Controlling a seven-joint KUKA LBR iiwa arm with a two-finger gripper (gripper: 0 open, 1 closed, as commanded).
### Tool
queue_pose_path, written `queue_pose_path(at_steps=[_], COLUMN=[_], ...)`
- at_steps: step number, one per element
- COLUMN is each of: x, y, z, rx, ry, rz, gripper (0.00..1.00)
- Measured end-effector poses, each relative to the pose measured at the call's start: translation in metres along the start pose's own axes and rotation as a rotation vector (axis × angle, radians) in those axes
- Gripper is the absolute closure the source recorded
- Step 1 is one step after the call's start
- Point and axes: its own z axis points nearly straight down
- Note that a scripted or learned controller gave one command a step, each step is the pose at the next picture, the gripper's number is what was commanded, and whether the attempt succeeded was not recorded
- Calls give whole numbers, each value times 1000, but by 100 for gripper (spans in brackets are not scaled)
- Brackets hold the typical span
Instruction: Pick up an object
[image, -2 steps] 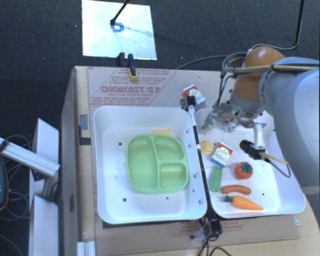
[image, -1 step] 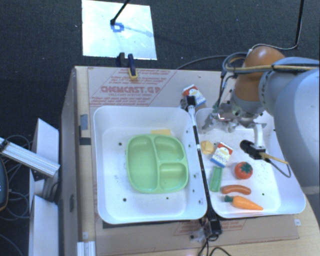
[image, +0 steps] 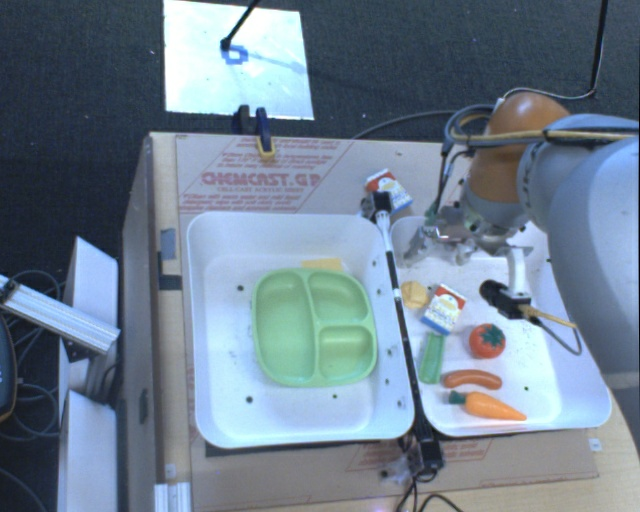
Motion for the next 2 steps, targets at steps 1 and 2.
queue_pose_path(at_steps=[1,2], x=[-2,1], y=[0,0], z=[0,0], rx=[-1,0], ry=[0,0], rz=[3,0], gripper=[0,0])
